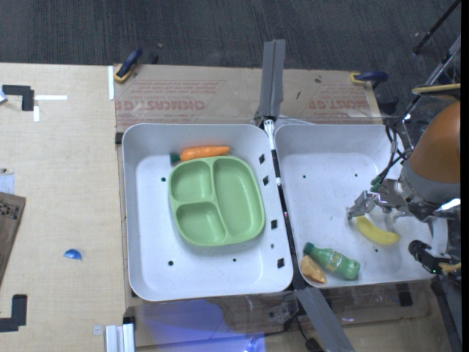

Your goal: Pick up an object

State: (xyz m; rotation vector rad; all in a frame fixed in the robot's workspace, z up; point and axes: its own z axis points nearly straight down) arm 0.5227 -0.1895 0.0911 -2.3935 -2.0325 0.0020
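Desk (58,196) w/ two white bins side by side. Left bin (146,270) holds a green divided plate (217,200), approx centre; carrot (204,152) lies just beyond it, touching the rim. Right bin (330,174): arm in from right, gripper (364,205) low nr the right wall, just above a banana (377,232); can't tell how the fingers are set. Green bottle (333,261) & orange-yellow piece (314,270) at front edge, touching.

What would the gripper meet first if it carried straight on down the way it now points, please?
Probably the banana: the gripper hangs just above its left end in the right bin. Depth is unclear, so it might reach the bin floor beside it.
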